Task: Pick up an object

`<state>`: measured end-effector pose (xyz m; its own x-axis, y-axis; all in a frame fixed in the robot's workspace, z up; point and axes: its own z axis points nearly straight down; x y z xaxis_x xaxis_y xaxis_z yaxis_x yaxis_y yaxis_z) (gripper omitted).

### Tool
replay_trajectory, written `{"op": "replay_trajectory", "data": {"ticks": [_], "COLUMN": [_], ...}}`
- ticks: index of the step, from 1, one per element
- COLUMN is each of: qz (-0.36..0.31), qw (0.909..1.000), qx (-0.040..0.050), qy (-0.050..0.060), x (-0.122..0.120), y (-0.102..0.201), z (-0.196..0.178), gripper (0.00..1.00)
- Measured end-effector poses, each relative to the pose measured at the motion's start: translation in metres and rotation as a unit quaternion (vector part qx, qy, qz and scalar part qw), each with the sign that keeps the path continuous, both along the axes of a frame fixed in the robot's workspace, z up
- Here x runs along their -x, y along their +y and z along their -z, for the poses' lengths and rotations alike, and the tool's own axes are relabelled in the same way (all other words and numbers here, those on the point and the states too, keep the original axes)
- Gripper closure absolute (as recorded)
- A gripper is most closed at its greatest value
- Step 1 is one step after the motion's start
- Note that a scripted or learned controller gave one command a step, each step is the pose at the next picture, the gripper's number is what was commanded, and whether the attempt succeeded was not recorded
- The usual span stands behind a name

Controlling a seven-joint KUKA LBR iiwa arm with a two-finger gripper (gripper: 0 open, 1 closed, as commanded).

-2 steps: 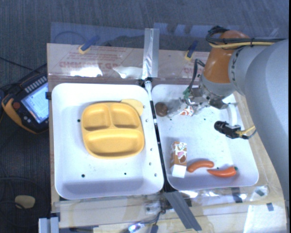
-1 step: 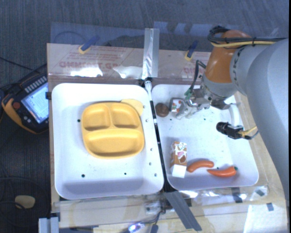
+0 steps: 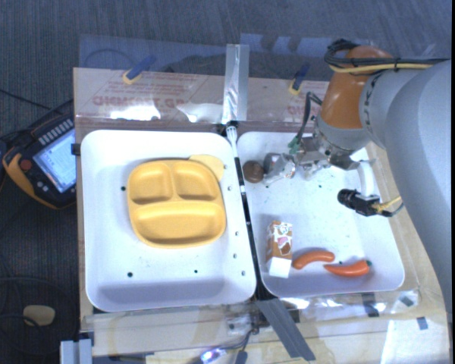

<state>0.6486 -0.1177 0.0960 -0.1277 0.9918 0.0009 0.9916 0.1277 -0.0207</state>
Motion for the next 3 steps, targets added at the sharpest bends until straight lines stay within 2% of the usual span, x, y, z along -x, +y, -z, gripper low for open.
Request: {"op": "replay_trajectory", "data": {"ticks": [1, 2, 3], "qz": [-0.030, -0.130, -0.275], "qw": [0.9994, 0.9915, 0.9614], "qx": [0.0003, -0.0020, -0.0037], "qy": [-0.015, -0.008, -0.008], "x": [0.027, -0.020, -0.020], "y": [-0.045, -0.004, 0.014], "z": [0.008, -0.004, -0.030], "gripper": [0.00, 0.00, 0.00]}}
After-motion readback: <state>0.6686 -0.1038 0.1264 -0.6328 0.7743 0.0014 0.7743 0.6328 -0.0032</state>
